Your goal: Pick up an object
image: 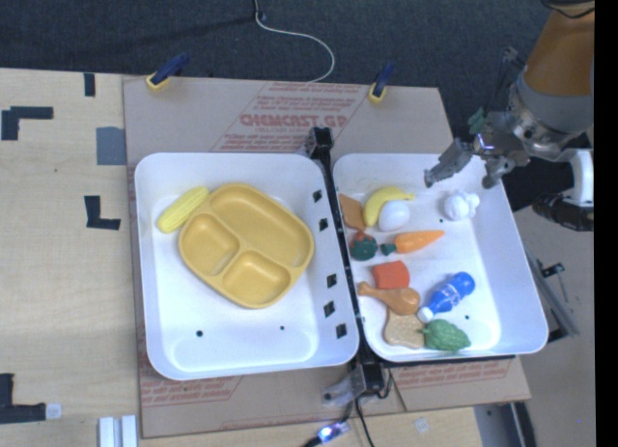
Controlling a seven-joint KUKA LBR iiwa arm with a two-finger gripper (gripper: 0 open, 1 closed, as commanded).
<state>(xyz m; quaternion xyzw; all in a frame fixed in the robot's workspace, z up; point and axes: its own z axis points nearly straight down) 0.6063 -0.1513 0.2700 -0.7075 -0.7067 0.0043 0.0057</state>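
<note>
We see the toy foods crowded in the right white bin: a small white knobbly plastic piece at its far right, an orange plastic carrot just left and nearer. The hand hovers over the bin's far edge, fingers spread and gripping nothing. A yellow compartment tray lies in the left white bin.
</note>
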